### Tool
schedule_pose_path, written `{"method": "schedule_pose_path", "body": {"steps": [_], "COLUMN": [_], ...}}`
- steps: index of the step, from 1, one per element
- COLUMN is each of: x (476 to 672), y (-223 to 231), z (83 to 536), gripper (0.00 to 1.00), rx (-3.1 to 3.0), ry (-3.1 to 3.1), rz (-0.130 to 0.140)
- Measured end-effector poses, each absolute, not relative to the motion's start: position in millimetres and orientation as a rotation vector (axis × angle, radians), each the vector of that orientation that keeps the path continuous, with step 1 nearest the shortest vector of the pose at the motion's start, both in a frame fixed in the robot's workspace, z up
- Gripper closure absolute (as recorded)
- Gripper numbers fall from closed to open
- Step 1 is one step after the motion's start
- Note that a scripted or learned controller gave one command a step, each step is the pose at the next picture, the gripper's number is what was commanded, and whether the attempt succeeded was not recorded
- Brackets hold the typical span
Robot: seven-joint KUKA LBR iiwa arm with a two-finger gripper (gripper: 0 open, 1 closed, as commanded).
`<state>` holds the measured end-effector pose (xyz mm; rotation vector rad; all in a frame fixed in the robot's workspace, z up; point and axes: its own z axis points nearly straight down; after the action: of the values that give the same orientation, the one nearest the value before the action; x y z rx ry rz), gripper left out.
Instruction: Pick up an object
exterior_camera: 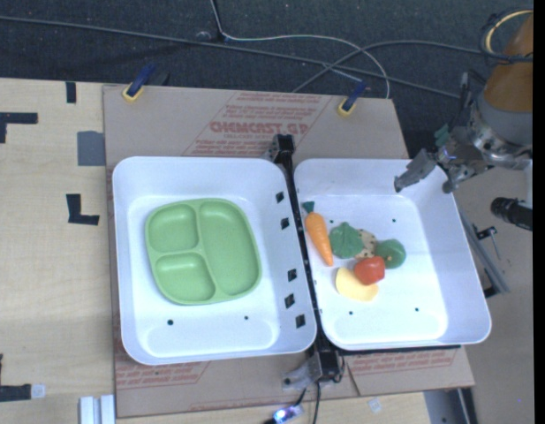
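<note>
Camera view puts my tool (429,173) over the upper right rim of the right bin (431,325), with two dark fingers splayed apart and nothing between them, so I read it as open and carrying nothing. The candidates lie clustered near the middle of that bin: a carrot (319,238) toward the divider, a green leafy piece (345,239) just beside it, a tomato (370,270) resting against a yellow piece (353,285), and a small green piece (392,253) on the cluster's right. The left bin (135,325) holds a green divided tray (202,251).

I judge we are at the approach step, with no grasp begun. Next I would want the tool brought left and down over the cluster. The carrot looks the cleanest pick, since its far side is clear; the others touch and could shove each other aside.
</note>
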<state>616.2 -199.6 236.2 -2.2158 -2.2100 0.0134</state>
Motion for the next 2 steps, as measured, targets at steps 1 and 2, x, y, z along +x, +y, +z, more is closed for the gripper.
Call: {"method": "schedule_pose_path", "body": {"steps": [1,2], "x": [618.8,619.2], "y": [-198.9,-204.0], "z": [244.8,182.2], "gripper": [0.00,0.00], "rx": [-2.220,-2.218], "ry": [-2.222,-2.220], "rz": [0.002,0.008]}}
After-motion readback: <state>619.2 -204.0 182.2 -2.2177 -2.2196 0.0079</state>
